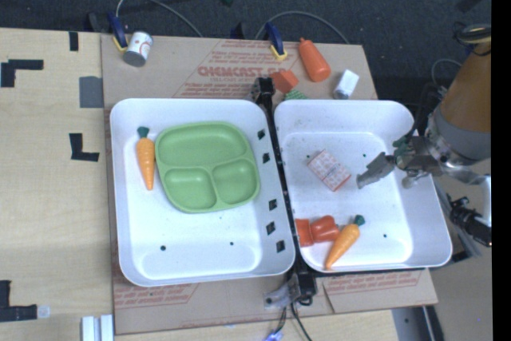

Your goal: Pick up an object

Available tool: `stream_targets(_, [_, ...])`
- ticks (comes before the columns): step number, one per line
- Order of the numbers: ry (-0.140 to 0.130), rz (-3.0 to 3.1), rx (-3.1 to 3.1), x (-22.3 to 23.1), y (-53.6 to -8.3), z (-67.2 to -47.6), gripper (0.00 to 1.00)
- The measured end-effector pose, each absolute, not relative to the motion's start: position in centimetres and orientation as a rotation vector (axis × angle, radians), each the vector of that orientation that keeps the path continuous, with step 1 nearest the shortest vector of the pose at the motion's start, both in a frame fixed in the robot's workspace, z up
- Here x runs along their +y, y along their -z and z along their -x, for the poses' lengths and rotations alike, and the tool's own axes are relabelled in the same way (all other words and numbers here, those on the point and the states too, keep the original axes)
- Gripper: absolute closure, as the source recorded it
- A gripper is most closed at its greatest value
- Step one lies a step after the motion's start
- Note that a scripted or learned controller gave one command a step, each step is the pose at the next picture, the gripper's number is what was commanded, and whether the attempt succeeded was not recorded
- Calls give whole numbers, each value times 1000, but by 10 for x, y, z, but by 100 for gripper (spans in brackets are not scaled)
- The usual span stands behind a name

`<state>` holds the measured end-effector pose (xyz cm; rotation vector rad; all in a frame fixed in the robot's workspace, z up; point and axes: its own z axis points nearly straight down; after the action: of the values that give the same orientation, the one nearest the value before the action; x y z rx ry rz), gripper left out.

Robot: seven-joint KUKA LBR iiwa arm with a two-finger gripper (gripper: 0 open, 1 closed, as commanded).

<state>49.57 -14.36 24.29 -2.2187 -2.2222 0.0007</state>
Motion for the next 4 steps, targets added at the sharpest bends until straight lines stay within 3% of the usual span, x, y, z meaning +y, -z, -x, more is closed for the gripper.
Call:
stream_targets(1, [4, 2220, -2223, -128, -86, -485, 0])
stream_targets(2, [5, 2222, -2228, -109, -87, -556, 0])
stream_targets(3, [2, 2220, -2224, -117, -86, -578, 0])
stream_targets(4, [3, 2221, -2227, -94, -86, -620, 0])
